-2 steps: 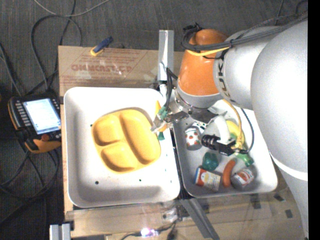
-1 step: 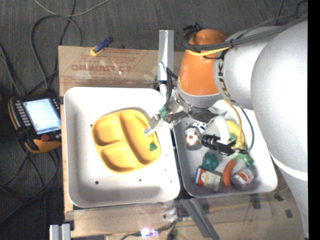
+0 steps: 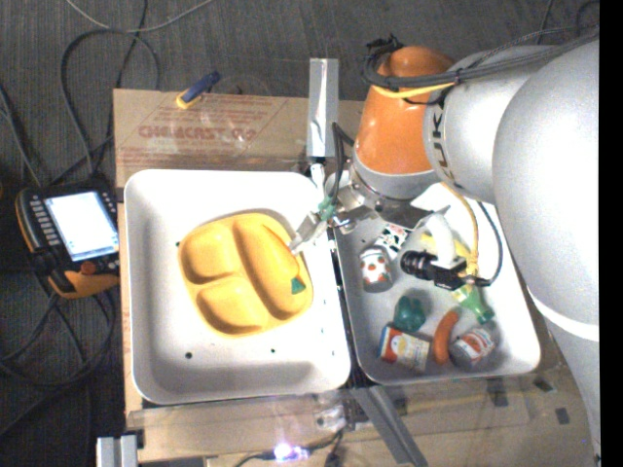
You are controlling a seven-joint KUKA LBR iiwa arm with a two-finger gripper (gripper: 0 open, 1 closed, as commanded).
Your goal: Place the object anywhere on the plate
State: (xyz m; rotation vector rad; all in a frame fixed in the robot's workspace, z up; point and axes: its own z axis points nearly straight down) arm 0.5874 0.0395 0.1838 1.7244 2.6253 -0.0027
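My pincer [image 3: 313,224], grip unreadable, hovers at the yellow sectioned plastic plate [image 3: 234,280]'s right rim; I should release low, centred.

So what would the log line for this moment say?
end effector: over yellow plate's right rim | small green object: on plate | right bin: assorted items

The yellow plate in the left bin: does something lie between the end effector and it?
Nothing visible does. The end effector is at the right rim of the yellow plate, in the left bin. A small green object lies on the plate just below it.
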